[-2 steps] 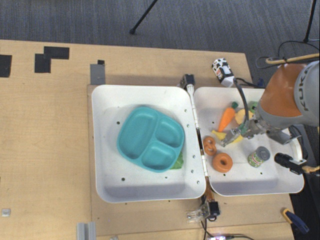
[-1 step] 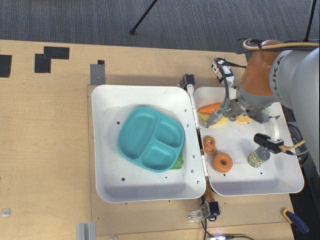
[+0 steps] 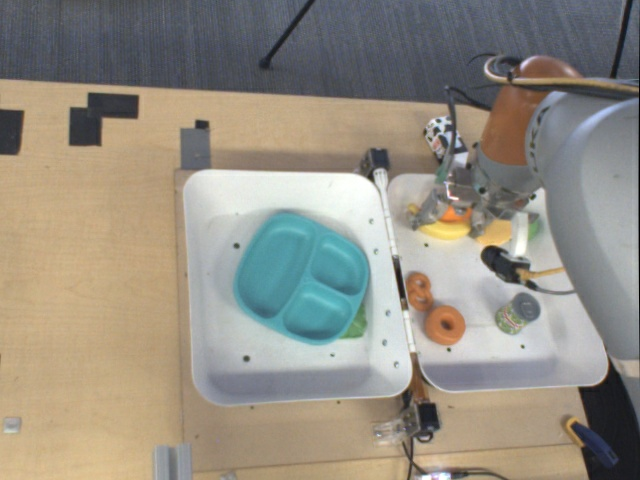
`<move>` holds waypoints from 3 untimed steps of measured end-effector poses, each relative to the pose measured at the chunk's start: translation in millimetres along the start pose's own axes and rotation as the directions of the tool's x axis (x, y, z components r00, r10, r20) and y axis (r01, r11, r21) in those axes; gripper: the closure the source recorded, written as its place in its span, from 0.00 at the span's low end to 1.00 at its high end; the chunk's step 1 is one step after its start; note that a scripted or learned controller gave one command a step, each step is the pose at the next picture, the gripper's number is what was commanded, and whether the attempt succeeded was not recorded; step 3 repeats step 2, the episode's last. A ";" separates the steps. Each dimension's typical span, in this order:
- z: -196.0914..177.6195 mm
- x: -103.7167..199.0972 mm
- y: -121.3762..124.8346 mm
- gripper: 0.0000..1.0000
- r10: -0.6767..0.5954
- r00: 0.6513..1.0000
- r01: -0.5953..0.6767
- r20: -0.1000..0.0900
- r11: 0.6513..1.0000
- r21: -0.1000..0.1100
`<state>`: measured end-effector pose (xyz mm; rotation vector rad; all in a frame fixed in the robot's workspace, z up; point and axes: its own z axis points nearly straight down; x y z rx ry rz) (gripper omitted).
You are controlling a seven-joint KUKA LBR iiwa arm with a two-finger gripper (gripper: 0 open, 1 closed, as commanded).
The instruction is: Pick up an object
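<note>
Closest to the lens, along the bottom edge of the frame, a small clip and cable end (image 3: pixel 405 426) lie on the wooden surface (image 3: pixel 90 298) just below the gap between the two bins. In the left bin (image 3: pixel 205 368) a teal divided tray (image 3: pixel 303 276) rests at a tilt.

At the upper right, the arm has its jaws (image 3: pixel 452 200) low in the right bin (image 3: pixel 560 368), directly over a yellow banana-like toy (image 3: pixel 446 231). Whether they are parted or closed cannot be told from this angle, nor whether anything sits between them.

Two orange rings (image 3: pixel 432 308) and a small green can (image 3: pixel 517 313) lie nearer the bin's lower half.

To grasp well, I judge the jaws should straddle the toy's narrow width, seat fully, close, then lift straight up, clear of the bin wall.
</note>
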<state>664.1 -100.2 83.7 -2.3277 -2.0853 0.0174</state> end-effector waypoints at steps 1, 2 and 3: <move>-10.7 0.4 0.5 1.00 -0.007 1.000 0.007 0.001 1.000 -0.002; -132.8 11.2 -0.4 1.00 -0.385 0.923 0.385 0.012 0.923 -0.022; -132.8 11.2 -0.4 1.00 -0.385 0.923 0.385 0.012 0.923 -0.022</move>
